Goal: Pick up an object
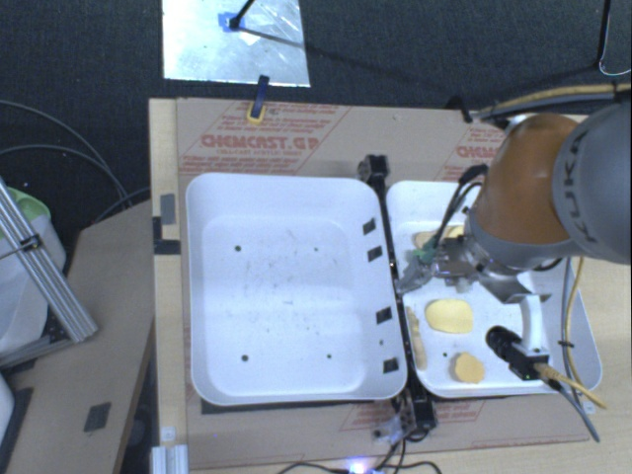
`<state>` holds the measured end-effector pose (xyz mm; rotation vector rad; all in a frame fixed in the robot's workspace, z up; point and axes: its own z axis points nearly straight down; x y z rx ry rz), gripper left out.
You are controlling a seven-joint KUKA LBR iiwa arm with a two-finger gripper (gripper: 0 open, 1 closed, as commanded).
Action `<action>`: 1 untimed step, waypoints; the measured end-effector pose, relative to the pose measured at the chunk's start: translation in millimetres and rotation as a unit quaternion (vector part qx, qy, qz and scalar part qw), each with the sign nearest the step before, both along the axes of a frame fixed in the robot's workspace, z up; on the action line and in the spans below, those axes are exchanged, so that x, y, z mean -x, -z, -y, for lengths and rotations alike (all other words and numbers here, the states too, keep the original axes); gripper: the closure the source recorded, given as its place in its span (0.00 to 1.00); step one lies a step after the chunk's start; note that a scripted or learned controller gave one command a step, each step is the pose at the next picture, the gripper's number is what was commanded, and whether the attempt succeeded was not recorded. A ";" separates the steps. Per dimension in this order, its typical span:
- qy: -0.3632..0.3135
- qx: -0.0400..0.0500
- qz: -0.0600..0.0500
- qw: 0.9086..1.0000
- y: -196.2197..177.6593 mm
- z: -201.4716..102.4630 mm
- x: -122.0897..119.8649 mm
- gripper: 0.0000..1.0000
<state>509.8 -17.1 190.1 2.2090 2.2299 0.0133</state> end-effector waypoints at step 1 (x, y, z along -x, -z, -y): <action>0.006 0.003 -0.002 1.000 30.5 71.8 -37.5 0.00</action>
